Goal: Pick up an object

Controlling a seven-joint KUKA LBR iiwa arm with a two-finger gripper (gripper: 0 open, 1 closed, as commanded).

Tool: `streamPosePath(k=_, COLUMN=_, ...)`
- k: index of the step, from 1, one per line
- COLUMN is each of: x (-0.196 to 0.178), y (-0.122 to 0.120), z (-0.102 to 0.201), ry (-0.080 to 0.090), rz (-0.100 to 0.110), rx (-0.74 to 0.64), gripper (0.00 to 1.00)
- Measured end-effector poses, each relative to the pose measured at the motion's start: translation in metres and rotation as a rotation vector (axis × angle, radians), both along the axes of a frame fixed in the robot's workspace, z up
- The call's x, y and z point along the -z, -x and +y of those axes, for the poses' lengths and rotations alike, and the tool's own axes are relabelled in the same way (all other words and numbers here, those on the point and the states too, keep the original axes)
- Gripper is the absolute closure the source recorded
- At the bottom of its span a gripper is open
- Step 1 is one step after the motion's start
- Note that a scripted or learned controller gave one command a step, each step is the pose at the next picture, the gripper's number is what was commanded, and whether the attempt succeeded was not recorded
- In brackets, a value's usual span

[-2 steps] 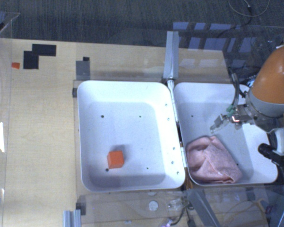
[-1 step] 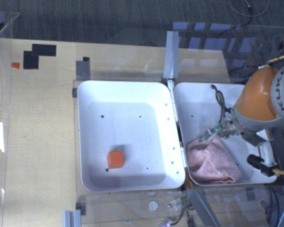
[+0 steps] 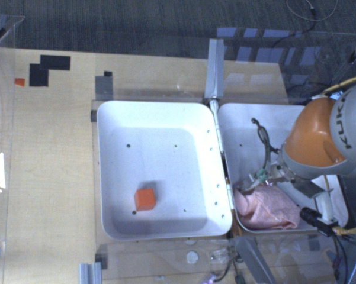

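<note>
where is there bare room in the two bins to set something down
The left bin is mostly bare: the orange block sits near its front, leaving the whole back half and the right side free. The right bin is crowded at the front by the pink cloth and the gripper; only its back-left corner is bare.

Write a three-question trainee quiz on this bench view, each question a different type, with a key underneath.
1. True or false: the orange block lies in the left bin.
2. Multiple choice: the pink cloth sits in the right bin's (A) far left corner, (B) near end, (C) far right corner.
3. Fill in: the gripper hangs over the ____ bin, just above the cloth's far edge.

Key: 1 true. 2 B. 3 right.
</note>
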State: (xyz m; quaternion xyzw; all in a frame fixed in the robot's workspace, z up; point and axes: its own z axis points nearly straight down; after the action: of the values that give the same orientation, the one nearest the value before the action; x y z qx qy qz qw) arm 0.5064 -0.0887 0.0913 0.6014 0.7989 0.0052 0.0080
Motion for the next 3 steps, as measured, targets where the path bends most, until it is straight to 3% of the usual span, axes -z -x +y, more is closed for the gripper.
streamPosePath(k=1, x=-0.013, y=-0.005, z=0.000, ry=0.004, rz=-0.015, rx=-0.001, gripper=1.00)
streamPosePath(k=2, x=-0.094, y=-0.053, z=0.049, ry=-0.005, rz=0.013, rx=0.283, gripper=1.00)
streamPosePath(k=3, x=-0.094, y=-0.053, z=0.049, ry=-0.005, rz=0.012, rx=0.283, gripper=0.00)
